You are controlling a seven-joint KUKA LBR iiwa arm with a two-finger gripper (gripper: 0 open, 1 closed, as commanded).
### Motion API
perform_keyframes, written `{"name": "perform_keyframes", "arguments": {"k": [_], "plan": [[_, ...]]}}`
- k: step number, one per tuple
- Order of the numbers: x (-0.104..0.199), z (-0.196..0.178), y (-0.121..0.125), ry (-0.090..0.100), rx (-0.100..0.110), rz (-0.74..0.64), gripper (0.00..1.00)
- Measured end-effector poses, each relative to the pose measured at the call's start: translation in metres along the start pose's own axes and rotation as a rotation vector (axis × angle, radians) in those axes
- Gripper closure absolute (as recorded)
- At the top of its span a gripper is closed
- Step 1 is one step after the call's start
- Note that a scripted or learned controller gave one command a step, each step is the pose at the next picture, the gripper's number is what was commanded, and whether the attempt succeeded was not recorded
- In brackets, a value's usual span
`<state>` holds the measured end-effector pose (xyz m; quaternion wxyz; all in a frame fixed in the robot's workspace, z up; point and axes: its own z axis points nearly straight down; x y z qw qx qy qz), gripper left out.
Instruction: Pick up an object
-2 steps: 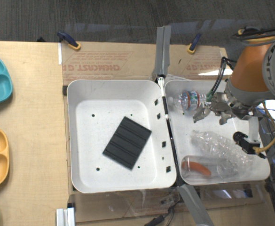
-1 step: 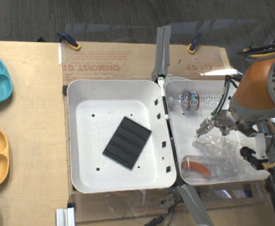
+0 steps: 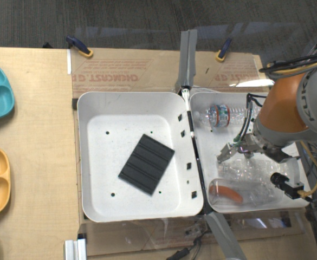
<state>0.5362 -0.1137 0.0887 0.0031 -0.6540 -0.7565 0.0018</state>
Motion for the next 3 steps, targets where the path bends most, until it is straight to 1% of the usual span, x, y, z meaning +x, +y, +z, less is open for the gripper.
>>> {"name": "perform_keyframes", "arguments": {"k": [1, 2, 3], "plan": [[-0.0091, -0.0004, -0.0599, -0.002, -0.006, -0.002, 0.00], [-0.0098, -0.0068, -0.0598, -0.001, -0.002, 0.002, 1.00], [-0.0097, -0.0067, -0.0600, -0.001, -0.001, 0.002, 0.00]]}}
